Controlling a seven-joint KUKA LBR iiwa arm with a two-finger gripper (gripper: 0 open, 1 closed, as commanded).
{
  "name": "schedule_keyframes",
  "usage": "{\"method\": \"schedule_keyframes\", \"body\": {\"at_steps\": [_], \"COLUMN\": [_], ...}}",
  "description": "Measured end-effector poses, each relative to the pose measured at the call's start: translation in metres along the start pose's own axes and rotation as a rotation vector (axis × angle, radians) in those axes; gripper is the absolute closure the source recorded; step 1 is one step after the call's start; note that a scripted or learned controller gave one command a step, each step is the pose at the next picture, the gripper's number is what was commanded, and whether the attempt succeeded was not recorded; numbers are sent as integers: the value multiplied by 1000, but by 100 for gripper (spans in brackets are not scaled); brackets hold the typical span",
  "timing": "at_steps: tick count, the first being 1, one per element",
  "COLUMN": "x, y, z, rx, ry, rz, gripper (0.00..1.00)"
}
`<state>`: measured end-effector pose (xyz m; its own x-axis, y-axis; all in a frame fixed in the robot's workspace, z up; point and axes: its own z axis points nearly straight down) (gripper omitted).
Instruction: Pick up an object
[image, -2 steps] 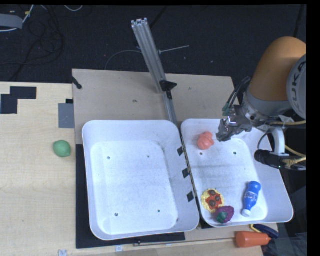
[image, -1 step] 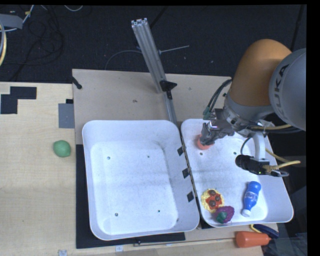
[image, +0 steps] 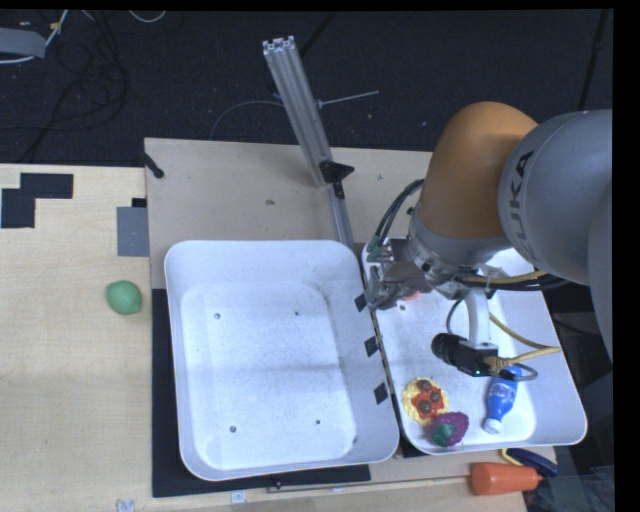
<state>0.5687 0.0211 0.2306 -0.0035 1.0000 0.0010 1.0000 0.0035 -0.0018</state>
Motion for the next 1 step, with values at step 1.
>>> {"method": "schedule_keyframes", "body": {"at_steps": [1], "x": [46], "y": [-18], "z": [10], "rx": [-1], "ry": [0], "rz": [1], "gripper": [100]}}
